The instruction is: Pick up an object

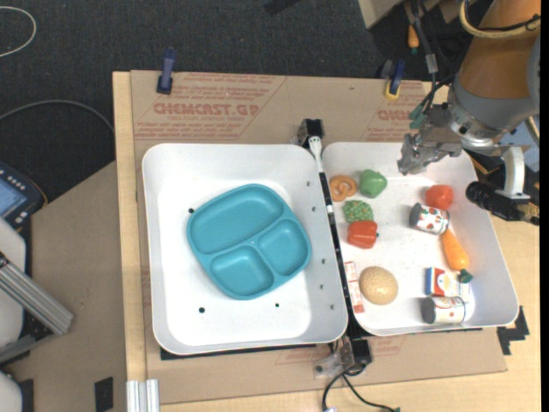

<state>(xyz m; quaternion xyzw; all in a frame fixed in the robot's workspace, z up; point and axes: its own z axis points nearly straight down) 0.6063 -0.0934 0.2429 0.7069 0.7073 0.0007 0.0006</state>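
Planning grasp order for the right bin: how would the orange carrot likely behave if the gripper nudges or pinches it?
The carrot lies flat, long and tapered, so a sideways push would probably roll or pivot it. Its glossy, toy-like surface suggests it is rigid, light and a bit slippery. A small can sits right beside it and may get bumped.

A: Setting reads as a robotics lab, not a home.

B: Evidence?

A: Brown board point(257, 101) stamped with a maker's name, held by blue clamps point(165, 71) along the top of the frame. Two white bins point(163, 230) bolted side by side at centre.

B: Anything else?

A: Loose cables point(34, 114) on dark carpet, upper left; aluminium framing point(34, 303) at lower left. Industrial arm point(497, 50) at upper right. Toy food point(377, 284) in the right bin, a blue divided plate point(249, 240) in the left.
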